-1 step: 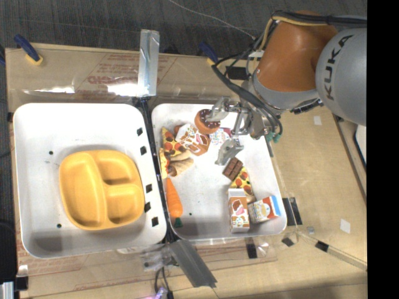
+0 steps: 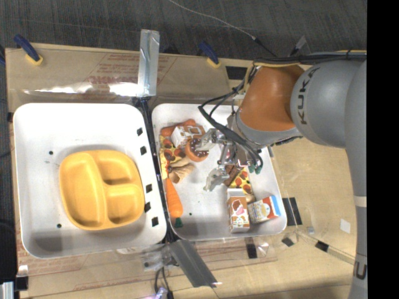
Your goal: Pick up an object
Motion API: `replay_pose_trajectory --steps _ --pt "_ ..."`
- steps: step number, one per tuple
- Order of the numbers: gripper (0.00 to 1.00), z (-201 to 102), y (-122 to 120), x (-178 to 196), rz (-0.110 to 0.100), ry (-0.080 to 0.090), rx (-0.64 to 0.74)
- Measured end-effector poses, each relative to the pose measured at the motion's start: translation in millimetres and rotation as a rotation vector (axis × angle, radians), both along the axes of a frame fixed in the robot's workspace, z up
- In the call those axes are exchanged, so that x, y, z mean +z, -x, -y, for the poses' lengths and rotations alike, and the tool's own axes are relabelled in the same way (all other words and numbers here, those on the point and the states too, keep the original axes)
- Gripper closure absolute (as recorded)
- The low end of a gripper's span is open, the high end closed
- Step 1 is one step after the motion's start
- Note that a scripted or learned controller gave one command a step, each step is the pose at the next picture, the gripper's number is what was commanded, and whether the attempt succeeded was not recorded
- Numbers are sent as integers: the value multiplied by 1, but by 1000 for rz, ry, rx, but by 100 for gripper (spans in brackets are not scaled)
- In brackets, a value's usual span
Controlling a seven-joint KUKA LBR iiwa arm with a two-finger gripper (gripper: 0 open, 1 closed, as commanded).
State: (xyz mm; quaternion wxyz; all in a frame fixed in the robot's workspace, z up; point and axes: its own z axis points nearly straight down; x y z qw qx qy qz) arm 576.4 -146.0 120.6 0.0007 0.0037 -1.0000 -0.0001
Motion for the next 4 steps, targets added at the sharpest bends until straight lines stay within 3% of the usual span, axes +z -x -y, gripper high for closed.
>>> replay_pose_trajectory --steps 1,2,3,4 --pt "0 -23 -16 -16 0 1 -19" --pt "0 3 -14 -21 14 -1 125" --pt "0 40 30 -21 21 2 -73" --pt "0 38 86 -19 29 4 -193"
